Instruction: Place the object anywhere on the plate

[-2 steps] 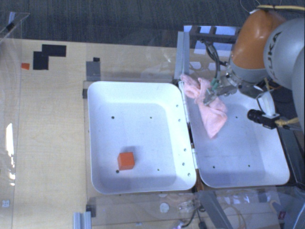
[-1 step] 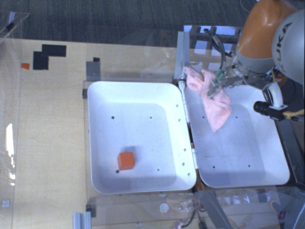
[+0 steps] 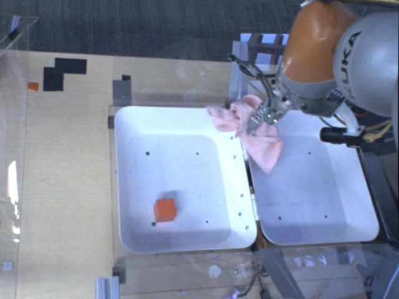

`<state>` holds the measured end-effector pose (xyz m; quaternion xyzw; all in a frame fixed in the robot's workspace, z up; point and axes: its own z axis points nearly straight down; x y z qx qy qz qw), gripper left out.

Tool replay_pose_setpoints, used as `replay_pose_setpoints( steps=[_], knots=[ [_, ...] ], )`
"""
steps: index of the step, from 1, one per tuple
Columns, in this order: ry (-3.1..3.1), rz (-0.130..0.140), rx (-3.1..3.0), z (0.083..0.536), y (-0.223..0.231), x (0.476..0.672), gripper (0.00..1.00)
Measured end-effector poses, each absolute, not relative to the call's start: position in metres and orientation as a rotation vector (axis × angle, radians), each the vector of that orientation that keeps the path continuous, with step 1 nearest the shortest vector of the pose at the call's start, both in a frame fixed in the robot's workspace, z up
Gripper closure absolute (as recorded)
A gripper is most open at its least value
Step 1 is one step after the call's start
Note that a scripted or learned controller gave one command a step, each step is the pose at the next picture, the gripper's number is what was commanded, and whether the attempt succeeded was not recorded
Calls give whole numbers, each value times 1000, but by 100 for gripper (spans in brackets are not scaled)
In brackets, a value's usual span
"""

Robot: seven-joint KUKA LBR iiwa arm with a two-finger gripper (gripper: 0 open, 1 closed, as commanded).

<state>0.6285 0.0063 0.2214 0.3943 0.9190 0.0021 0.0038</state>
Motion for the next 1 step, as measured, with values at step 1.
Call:
replay_pose_setpoints(
  steps=[1],
  knots=[
    [3067, 6, 636, 224, 50, 612, 100]
  ],
)
